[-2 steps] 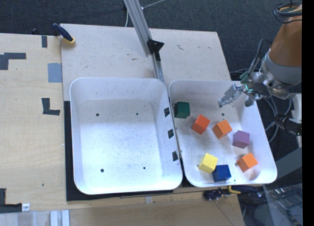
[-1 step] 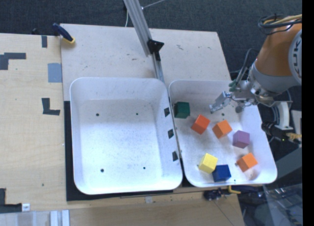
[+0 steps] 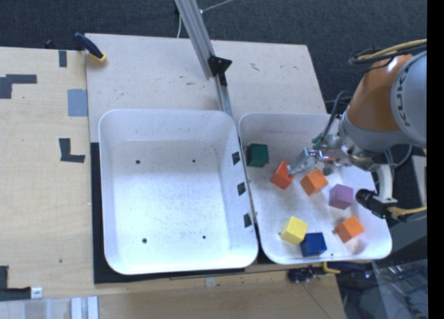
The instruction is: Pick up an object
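green block (image 3: 258, 154), red block (image 3: 281, 176), two orange blocks (image 3: 313, 182), purple block (image 3: 340, 196), yellow block (image 3: 294, 229), blue block (image 3: 313, 243), white bins (image 3: 111, 130)

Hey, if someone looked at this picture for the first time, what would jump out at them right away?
Probably the bright blocks scattered in the right bin: a green block near its upper left, a yellow block touching a blue block at the bottom, and a purple block toward the right. Next, the grey arm with its orange band reaching in from the right, its hand low between a red-orange block and an orange block.
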Controlling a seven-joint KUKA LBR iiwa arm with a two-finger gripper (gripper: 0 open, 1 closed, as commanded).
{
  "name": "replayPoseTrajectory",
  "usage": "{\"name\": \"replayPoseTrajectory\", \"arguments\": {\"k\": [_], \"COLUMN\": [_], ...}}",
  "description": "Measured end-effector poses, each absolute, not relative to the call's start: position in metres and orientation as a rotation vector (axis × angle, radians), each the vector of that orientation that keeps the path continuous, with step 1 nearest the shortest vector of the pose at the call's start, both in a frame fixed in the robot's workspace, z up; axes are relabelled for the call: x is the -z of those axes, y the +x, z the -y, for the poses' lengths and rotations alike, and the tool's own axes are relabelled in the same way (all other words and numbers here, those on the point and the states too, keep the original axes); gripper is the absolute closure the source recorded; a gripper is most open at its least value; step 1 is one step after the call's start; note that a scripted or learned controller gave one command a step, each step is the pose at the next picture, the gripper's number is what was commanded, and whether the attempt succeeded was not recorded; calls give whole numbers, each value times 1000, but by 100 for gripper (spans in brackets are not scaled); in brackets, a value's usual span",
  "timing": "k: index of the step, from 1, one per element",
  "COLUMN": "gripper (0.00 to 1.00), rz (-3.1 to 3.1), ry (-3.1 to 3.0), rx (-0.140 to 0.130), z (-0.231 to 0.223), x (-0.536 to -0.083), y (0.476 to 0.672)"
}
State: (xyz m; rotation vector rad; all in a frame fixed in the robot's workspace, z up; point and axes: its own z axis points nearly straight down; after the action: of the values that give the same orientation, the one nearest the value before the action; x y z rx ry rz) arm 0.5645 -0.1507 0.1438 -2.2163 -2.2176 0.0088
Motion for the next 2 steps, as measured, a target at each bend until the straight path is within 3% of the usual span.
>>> {"name": "replayPoseTrajectory", "arguments": {"k": [1,2], "gripper": [0,100], "rz": [2240,2243], "ry": [-2240,-2241], "rx": [19,22], "z": [154,154], "x": [-122,-131], "y": [573,574]}}
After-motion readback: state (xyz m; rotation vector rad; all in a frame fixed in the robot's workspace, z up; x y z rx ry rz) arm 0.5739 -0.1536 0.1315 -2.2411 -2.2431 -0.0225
